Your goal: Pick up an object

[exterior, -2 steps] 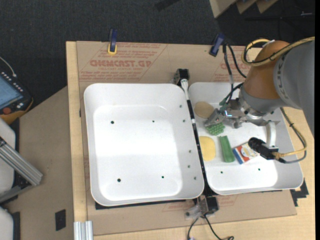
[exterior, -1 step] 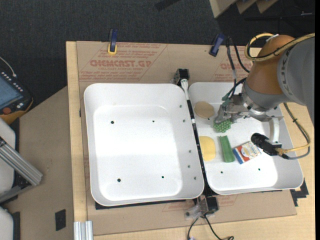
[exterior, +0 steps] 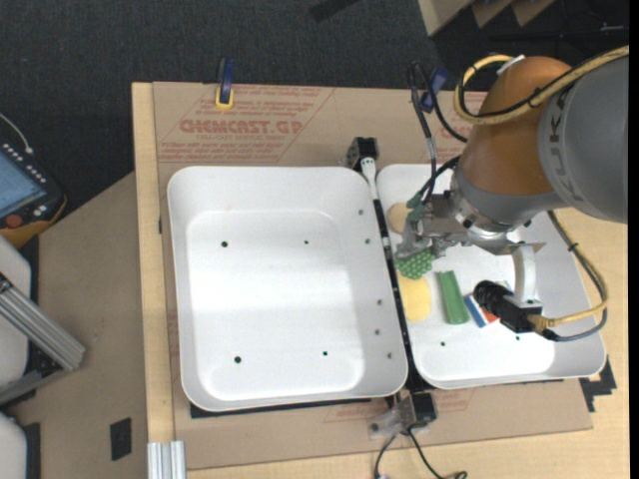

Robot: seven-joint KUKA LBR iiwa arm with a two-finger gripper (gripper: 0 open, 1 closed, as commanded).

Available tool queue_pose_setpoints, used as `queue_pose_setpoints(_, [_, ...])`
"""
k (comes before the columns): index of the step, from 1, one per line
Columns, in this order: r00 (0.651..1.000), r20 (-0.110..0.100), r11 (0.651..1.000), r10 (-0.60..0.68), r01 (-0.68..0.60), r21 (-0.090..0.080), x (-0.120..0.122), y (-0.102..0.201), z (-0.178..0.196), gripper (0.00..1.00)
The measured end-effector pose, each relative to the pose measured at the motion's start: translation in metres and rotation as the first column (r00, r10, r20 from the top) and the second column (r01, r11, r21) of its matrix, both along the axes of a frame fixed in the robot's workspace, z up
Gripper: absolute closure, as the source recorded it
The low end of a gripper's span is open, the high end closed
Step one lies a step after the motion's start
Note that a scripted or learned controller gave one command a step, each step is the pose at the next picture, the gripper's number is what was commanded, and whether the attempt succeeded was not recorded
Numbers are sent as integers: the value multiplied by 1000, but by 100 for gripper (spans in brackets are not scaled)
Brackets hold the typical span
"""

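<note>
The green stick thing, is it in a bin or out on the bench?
In. The flat green bar lies inside the right white bin, beside a yellow piece, just below the gripper.

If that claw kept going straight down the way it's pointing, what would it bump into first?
Most likely the green dotted object lying right under the gripper in the right bin, near its left wall. The yellow piece lies just beyond. Depth is hard to judge from this slanted view.

Left bin: beside right bin, rims touching.
Right bin, left side: perforated block behind sponge; bar just right of sponge.
Arm: over right bin.
</note>
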State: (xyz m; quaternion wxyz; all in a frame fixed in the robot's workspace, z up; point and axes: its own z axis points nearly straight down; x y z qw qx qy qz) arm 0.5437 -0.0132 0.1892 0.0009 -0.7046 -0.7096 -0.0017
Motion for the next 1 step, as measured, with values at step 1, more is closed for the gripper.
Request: queue_pose_setpoints(1, [1000, 3, 1000, -4, 4, -3, 27, 25, 26, 100])
